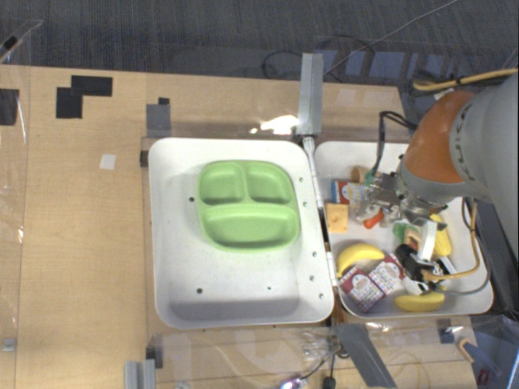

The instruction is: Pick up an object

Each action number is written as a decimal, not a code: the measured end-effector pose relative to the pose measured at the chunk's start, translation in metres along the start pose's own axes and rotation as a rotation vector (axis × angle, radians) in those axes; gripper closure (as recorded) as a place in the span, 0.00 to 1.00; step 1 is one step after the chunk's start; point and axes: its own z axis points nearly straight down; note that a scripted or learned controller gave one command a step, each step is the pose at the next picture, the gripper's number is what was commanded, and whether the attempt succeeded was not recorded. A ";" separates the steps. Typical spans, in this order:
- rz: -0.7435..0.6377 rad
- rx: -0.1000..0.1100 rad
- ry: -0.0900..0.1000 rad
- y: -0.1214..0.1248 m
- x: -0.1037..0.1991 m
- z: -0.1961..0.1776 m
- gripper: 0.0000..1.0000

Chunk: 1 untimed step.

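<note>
From the slanted overhead camera, two shallow white plastic bins are seen side by side on a pale wooden bench [73, 241]. The left bin [174, 298] is taken as the landmark. Inside it, a light green plastic tray with three compartments [246, 203] is laid flat, slightly toward the far side of the bin's middle.

Directly to the right of the left bin, touching it along a shared edge, the right bin [345, 156] is found. In it a jumble of small things is gathered. A yellow plastic banana [359, 256] is seen near the wall shared with the left bin, and a second yellow banana-shaped piece [419, 301] lies farther from that bin, close to the near rim. Between the two, a dark red and white printed packet [371, 282] is seen. A small tan block [336, 216] lies just beside the shared wall, with a small red and white carton [341, 190] beyond it.

The grey arm with its orange band [434, 144] is reached in from the right, over the right bin. The gripper [381, 205] is lowered among the clutter, well apart from the green tray. Whether its fingers are spread or closed cannot be told, since they are lost among the small objects, and no object is visibly held between them.
</note>
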 end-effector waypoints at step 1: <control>0.087 0.016 -0.009 0.050 0.074 -0.081 1.00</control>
